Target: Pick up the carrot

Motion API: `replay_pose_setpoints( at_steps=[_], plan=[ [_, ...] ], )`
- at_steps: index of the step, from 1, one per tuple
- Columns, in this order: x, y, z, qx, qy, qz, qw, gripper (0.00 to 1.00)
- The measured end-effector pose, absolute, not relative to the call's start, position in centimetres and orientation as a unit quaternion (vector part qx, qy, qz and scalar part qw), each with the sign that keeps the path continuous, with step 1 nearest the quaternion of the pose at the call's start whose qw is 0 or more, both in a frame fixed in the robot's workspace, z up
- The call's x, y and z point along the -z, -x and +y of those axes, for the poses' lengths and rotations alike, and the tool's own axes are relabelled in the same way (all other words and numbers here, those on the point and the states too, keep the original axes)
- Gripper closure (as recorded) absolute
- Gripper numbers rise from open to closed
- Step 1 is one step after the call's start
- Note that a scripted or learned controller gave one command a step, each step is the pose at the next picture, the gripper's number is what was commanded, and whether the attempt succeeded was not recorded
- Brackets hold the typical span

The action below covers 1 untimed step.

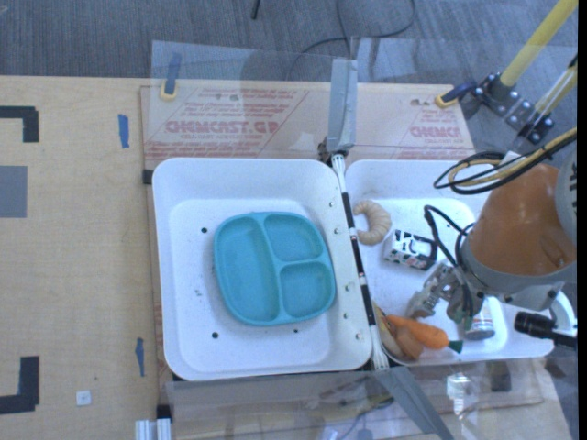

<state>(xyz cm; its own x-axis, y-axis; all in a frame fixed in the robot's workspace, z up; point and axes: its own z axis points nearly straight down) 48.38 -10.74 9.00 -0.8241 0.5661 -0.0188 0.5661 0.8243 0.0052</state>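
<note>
Two white bins sit side by side on your bench, and everything that matters lies in the right-hand bin (404,174), where the carrot (420,333) rests against the near rim close to the divider between the bins. Your gripper (443,297) hangs just beyond the carrot, a little toward the arm's side of it, its metal fingertips low over the bin floor and close to the carrot's upper edge. Nothing can be seen between the fingers, so read them as holding nothing; whether they are spread or closed you cannot tell from this slant, since the orange band and wrist crowd the view. On the far side of the carrot lie a small black-and-white printed packet (408,248) and, farther still toward the bin's back, a pale curved croissant-like piece (373,221). A green-tipped item (466,330) lies just beside the carrot's blunt end. The neighbouring bin holds a teal divided plate (275,267). By appearances you are in the approach, with the grasp not yet made. The next move calls for shifting the fingertips toward the near rim until they straddle the carrot across its width, then closing and lifting; the rim leaves little room.
</note>
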Motion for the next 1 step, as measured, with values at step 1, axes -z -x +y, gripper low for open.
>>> replay_pose_setpoints(
  at_steps=[1],
  plan=[
    [-18.45,-48.03,-8.82,-0.0003,-0.560,0.829,0.002,1.00]
  ],
)
